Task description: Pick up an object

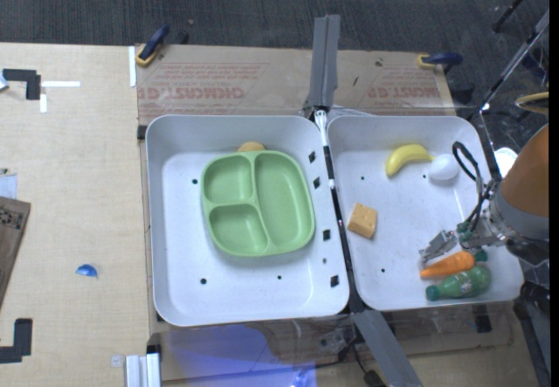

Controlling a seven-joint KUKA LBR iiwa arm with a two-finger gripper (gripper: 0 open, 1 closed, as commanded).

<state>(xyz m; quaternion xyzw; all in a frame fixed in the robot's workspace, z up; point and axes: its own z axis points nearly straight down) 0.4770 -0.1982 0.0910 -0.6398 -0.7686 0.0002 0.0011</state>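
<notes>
Here the carrot (447, 265) lies in the right bin (384, 276), near its lower right corner, with the green bottle (458, 285) just beside it on the near side. The tool (439, 245) sits just above the carrot's upper end, its metal fingers (434, 246) low over the bin floor; whether they are spread or pressed together cannot be told, and nothing shows between them. The arm (528, 189) comes in from the right over the bin's edge. Further up the same bin, a yellow banana (407, 157) and a white ball (444, 169) rest near the far wall, and a tan cheese block (363, 221) lies toward the left side. The left bin (175, 280) holds a green divided plate (258, 202), with a small orange thing (251, 148) peeking from behind its far rim. Both bins stand side by side on the bench (70, 202).
</notes>
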